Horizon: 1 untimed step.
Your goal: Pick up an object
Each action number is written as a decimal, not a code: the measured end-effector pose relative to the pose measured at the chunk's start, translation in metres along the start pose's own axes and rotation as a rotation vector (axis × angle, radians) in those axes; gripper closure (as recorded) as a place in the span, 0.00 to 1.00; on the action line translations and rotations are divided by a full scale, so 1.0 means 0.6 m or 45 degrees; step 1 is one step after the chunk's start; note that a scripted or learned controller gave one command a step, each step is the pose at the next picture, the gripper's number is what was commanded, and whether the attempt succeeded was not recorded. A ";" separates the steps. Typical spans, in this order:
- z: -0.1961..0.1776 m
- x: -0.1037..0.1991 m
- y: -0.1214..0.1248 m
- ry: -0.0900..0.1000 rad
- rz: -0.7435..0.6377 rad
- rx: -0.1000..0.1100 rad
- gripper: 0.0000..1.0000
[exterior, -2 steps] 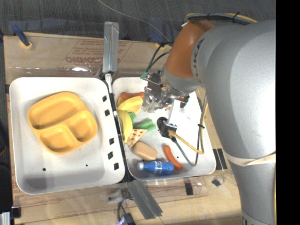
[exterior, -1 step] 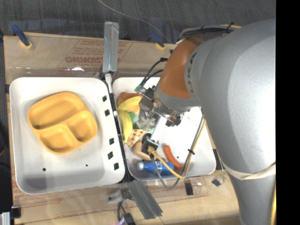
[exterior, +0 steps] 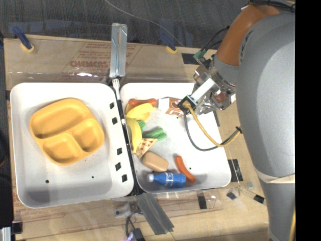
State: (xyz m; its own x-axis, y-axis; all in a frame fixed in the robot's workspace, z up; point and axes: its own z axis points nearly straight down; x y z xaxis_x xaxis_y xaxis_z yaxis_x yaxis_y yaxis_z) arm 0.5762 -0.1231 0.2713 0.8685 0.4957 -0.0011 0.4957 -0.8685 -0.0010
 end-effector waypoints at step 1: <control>-0.078 -0.095 -0.075 0.001 -0.072 0.002 1.00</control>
